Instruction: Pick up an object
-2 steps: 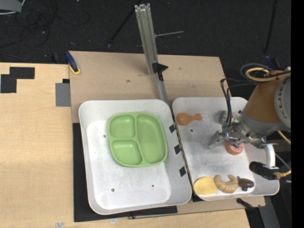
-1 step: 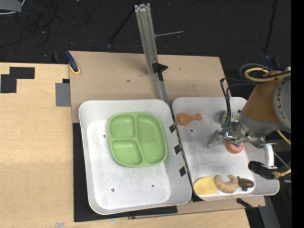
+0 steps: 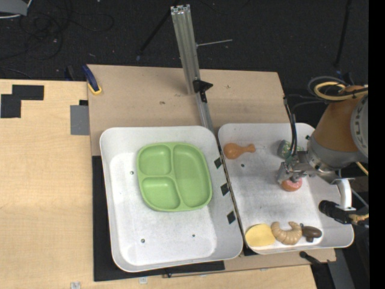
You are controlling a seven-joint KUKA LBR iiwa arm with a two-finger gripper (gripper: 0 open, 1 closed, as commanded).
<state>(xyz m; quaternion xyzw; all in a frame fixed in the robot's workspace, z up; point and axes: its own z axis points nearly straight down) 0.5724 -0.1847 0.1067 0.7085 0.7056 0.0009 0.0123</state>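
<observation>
Down in the right bin, toward its right side: gripper directly over a small pink object, apparently touching it. Whether clamped on it or merely poised, impossible to tell from here. Looks like the grasp step itself. Next, probably: close firmly, then lift straight up, clear of the rim. Elsewhere an orange piece far left, yellow and tan shapes near. Green tray in the left bin.
</observation>
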